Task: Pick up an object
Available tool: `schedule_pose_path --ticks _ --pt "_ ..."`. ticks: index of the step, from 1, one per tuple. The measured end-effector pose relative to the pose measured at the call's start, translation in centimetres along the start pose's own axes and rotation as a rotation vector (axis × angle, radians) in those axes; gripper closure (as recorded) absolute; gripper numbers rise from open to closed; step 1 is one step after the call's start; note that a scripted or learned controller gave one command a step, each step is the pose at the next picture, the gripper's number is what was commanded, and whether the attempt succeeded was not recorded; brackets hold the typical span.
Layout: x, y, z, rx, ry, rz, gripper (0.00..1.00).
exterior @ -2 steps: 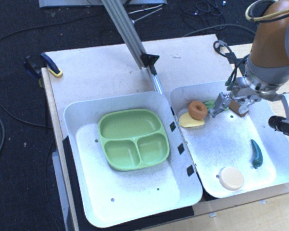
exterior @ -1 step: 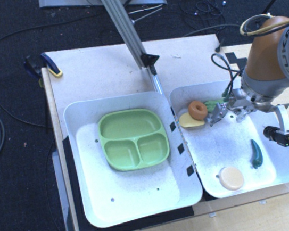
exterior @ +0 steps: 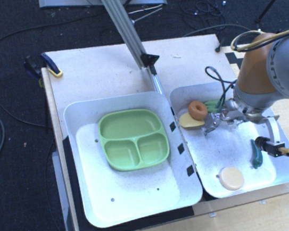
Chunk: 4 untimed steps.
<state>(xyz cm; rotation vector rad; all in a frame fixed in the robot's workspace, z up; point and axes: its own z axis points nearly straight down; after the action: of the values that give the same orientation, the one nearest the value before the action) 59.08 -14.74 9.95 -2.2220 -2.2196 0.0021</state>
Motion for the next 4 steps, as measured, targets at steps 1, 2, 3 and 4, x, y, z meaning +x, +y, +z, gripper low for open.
schedule_pose_path --ticks 1,2,3,4 --pt "0.0 0.1 -1.2 -0.003 -0.001 0.000 1.00" --pt "-0.3 -0.2 -7.5 -0.007 -0.001 0.000 1.00" --pt "-0.4 -0.1 -12.8 -0.007 -0.001 -0.003 1.00" --pt "-0.4 0.0 -15.1 -0.005 -0.001 -0.003 1.00"
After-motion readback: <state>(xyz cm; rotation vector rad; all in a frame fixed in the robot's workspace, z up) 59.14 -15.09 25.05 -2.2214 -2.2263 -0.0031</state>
